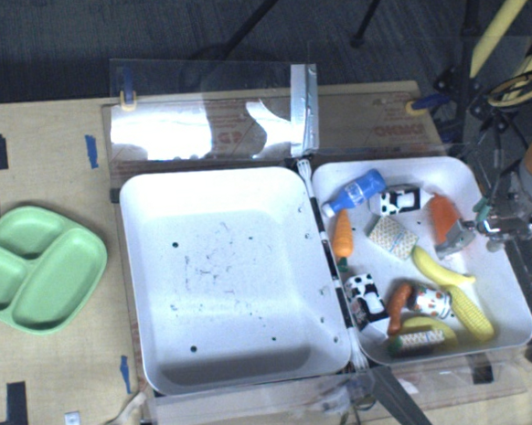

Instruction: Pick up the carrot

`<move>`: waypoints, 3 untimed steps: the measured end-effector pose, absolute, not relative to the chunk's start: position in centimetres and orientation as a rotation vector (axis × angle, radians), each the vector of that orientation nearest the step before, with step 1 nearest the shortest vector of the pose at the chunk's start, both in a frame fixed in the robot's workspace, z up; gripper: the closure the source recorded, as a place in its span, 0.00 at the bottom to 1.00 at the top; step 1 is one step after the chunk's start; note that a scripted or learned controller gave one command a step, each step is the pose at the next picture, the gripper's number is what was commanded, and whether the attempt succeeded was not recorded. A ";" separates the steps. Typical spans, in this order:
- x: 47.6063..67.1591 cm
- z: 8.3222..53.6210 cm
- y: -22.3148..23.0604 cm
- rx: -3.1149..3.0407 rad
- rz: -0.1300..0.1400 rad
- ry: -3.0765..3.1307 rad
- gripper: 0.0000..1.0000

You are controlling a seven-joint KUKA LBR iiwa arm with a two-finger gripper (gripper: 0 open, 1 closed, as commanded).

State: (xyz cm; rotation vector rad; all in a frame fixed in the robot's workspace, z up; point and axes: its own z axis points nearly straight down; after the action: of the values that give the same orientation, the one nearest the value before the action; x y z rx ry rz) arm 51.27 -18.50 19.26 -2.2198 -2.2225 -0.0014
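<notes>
In the right bin: the carrot (342, 236) lies against the left wall, its long axis running roughly toward and away from the camera.
Carrot and claw: well apart; the gripper (470, 230) is at the far right side of the same bin, with the bin's middle between them.
Carrot's neighbours: a blue bottle (355, 192) just above it, a black-and-white cow toy (365, 297) below it, a pale mesh-patterned block (392, 236) to its right.
Claw: metal parts sit over the right bin's (508, 312) right rim, next to an orange-red piece (443, 217); whether it touches that piece cannot be told.
Claw opening: cannot tell; the tip is small and blurred here.
Near the claw: a banana (441, 270) lies just below it, a corn cob (472, 314) further down.
Left bin (220, 270): white, beside the right one.
Bench, far left: a green divided plate (37, 268).
</notes>
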 end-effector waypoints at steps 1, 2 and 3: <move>50.8 8.7 -16.6 -2.298 -0.007 -2.149 0.00; 53.0 17.7 -22.0 -2.248 -0.001 -2.197 0.00; 56.8 13.0 -21.2 -2.234 -0.005 -2.213 0.00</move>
State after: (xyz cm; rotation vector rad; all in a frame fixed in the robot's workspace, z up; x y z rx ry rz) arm 56.81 -21.21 12.97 -2.2339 -2.2127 -0.0046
